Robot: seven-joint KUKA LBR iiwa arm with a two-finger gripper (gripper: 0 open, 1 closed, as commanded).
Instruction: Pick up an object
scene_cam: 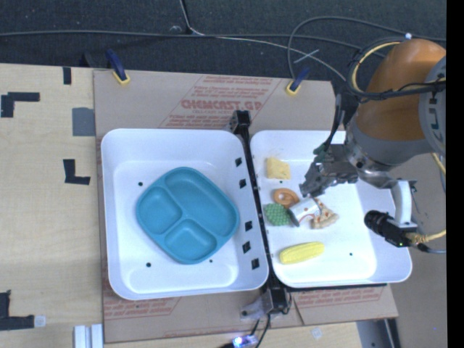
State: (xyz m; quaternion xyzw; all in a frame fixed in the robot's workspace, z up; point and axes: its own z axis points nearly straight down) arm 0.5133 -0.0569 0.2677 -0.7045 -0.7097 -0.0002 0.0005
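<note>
Presently: gripper [313,188] low in right bin [377,267], grip state impossible to tell. Just below-left: small white piece [307,210], touching pretzel [323,218]. Corn cob [301,252] farther below, lying crosswise.

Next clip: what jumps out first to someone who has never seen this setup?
The blue divided plate lying alone in the left bin draws the eye first. Next comes the arm's orange band at upper right, with the gripper low over the right bin, above a cluster of small items beside a yellow corn cob.
</note>
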